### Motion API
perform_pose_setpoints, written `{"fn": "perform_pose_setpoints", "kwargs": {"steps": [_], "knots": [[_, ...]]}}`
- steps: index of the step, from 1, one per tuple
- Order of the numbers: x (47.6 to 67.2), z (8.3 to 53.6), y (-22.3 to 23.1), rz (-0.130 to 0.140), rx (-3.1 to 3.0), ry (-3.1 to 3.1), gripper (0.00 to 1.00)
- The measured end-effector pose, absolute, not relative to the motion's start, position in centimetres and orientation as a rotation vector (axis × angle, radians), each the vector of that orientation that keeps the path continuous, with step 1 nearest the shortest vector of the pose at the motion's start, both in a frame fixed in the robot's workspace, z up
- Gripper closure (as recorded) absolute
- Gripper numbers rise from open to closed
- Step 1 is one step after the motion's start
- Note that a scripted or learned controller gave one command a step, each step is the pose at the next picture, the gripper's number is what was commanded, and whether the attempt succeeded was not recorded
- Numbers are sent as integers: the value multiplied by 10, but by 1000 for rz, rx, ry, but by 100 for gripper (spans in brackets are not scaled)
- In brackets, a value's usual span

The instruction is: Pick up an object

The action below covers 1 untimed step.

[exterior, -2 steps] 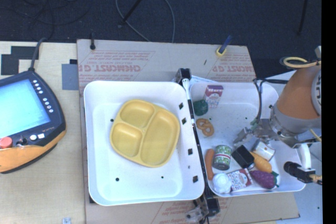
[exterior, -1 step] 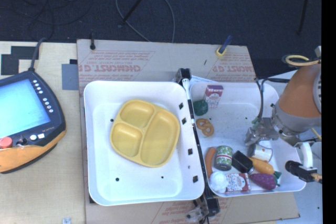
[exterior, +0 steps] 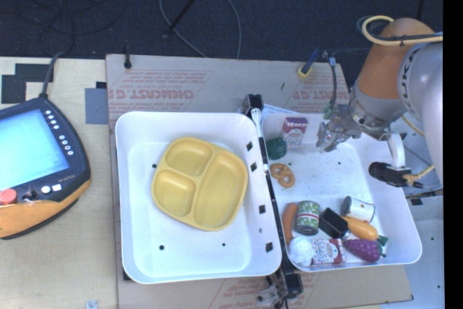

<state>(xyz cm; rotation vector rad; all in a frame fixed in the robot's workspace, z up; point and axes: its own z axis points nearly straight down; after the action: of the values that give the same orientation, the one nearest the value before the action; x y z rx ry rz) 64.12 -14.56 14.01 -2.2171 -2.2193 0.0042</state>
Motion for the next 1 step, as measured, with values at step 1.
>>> {"fn": "perform_pose_setpoints", "kwargs": {"steps": [1], "knots": [[644, 163, -83, 6, -2216, -2219, 100]]}}
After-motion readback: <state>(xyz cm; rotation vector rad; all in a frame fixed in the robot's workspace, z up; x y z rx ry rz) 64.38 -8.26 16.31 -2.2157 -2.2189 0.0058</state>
